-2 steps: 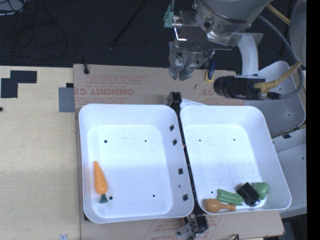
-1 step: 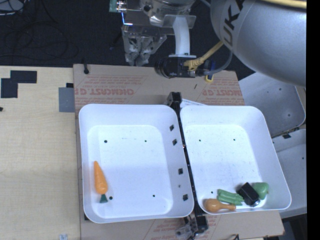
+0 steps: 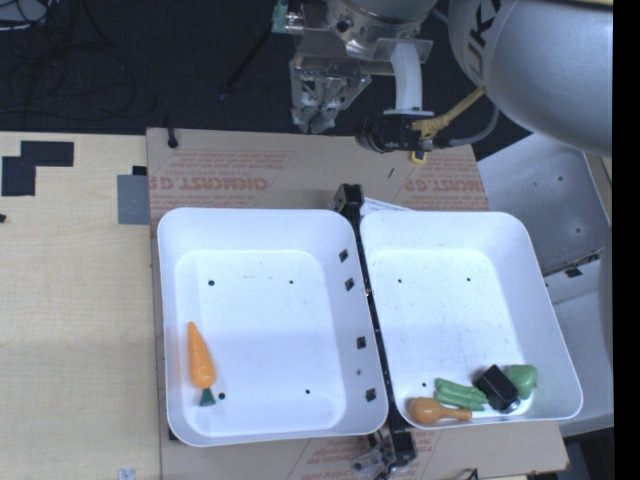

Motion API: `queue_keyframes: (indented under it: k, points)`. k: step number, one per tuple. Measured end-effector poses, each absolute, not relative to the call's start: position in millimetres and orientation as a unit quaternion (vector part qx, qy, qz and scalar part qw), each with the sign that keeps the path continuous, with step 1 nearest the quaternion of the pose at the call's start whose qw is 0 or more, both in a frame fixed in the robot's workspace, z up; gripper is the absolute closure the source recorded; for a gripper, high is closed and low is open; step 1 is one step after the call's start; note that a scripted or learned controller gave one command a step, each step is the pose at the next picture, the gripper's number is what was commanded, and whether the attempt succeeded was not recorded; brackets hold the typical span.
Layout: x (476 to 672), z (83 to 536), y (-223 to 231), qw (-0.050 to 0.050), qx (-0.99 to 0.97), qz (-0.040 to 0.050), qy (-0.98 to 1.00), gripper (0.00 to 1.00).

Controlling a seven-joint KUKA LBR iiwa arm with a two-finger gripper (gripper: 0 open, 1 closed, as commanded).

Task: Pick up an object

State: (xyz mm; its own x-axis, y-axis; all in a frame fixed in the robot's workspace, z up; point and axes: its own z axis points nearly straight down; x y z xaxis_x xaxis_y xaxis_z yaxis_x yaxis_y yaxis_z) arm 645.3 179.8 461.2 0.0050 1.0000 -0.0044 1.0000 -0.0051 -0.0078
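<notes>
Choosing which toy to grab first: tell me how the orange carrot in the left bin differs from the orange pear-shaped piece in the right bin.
The orange plastic carrot lies alone near its bin's left wall; the orange pear-shaped piece touches a green pod-shaped toy in a cluster. The carrot is long, tapered and green-tipped, pointing up-down; the pear-shaped piece is rounder, lying sideways. Both are orange and rest flat.

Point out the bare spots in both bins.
Left bin: bare everywhere right of the carrot. Right bin: bare upper floor; crowded near corner with green pod, black block, green piece and orange pear shape.
</notes>
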Motion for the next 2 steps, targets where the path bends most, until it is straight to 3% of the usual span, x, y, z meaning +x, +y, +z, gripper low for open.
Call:
queue_keyframes:
  k: [1,2]
  points:
    - [638.7,479.8,106.8,0.0,-0.709,0.0024,-0.705,1.0]
    - [642.2,396.3,50.9,0.003,-0.709,0.0052,-0.705,1.0]
